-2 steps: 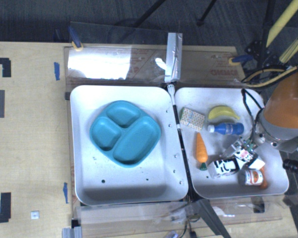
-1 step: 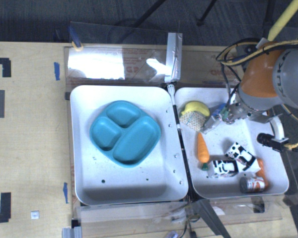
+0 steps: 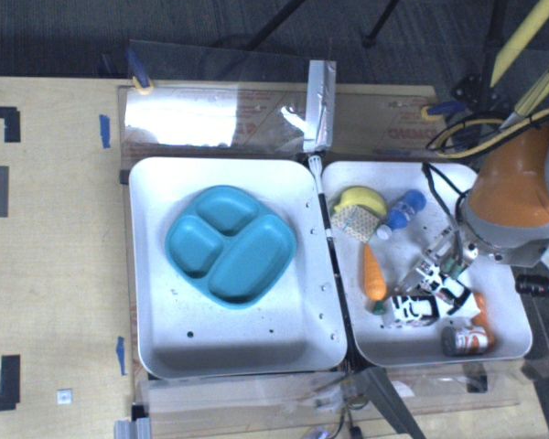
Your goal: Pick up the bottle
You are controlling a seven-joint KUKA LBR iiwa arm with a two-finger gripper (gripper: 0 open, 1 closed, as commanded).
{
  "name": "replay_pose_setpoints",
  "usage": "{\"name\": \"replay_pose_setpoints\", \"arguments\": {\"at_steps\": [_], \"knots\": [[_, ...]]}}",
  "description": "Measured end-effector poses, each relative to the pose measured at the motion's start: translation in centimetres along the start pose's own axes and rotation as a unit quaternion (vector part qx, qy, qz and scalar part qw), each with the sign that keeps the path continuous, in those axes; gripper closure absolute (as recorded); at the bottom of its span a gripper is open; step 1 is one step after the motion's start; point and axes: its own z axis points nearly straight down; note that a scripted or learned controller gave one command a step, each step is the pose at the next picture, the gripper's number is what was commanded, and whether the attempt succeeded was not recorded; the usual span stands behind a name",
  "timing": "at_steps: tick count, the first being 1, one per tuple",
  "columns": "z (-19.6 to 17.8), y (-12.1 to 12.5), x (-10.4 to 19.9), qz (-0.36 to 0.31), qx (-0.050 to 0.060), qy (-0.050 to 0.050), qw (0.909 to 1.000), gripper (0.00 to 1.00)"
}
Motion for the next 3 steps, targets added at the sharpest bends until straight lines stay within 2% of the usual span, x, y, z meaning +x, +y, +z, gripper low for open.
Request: {"name": "replay_pose_setpoints", "arguments": {"at_steps": [1,2,3], "knots": [[-10.5,1.5,-0.2,-0.040,0.000,0.001,0.9992,0.00],[-11.4,1.5,-0.3,-0.039,-0.001,-0.001,0.9992,1.00],[-16.4,-2.6,1.1,-0.153,0.000,0.000,0.9882,1.00]]}}
